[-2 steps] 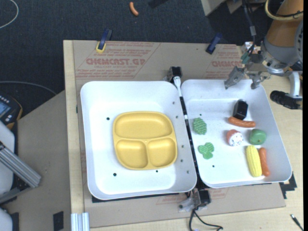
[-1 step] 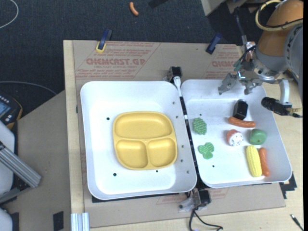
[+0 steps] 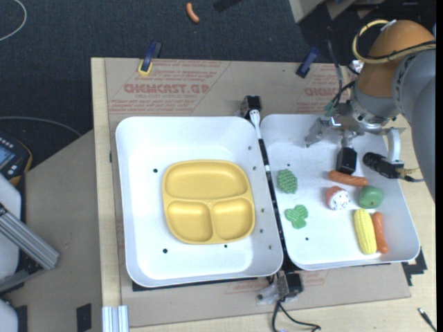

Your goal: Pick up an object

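Arm: the big grey arm with its orange band comes in from the upper right of the frame and bends down over the back part of the right bin.
Left bin: a white bin in the middle of the frame, with a yellow plate in it. The plate has three parts.
Right bin: a white bin on the right side, touching the left bin. It has the toy food in it.
Gripper: it points down into the back of the right bin, just above the orange carrot. I cannot tell if it is wide or closed. Nothing shows between its tips.
Corn: yellow, lower right, lying beside an orange sausage.
Green apple: just right of the red and white ball.
Green foods: a bumpy one and a leafy one near the bin's left wall.
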Motion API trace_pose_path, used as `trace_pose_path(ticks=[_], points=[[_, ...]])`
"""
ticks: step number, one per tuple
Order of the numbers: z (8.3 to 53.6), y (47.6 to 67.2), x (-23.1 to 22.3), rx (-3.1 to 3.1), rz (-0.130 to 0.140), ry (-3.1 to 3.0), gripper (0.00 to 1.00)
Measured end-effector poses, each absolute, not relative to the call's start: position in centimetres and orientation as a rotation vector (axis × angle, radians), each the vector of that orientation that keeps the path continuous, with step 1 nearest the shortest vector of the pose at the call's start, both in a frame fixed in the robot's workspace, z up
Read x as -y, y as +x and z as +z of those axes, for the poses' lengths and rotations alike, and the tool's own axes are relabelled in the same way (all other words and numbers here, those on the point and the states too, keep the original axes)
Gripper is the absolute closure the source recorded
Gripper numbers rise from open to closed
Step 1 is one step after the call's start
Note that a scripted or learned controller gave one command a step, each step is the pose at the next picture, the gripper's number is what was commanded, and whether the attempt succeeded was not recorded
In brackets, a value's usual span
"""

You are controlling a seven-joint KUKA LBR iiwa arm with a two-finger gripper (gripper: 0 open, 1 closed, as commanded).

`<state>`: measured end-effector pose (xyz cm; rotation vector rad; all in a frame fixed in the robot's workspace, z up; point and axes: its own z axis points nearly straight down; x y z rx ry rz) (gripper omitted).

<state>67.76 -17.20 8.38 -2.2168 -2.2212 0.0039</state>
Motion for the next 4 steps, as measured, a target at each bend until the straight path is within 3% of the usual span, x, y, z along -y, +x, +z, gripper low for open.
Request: trace_pose_path(ticks=[1,4], points=[[9.8,67.9,17.2,2.227,-0.001,-2.22,1.0],[22.8,67.7,17.0,2.227,-0.005,-2.225,1.0]])
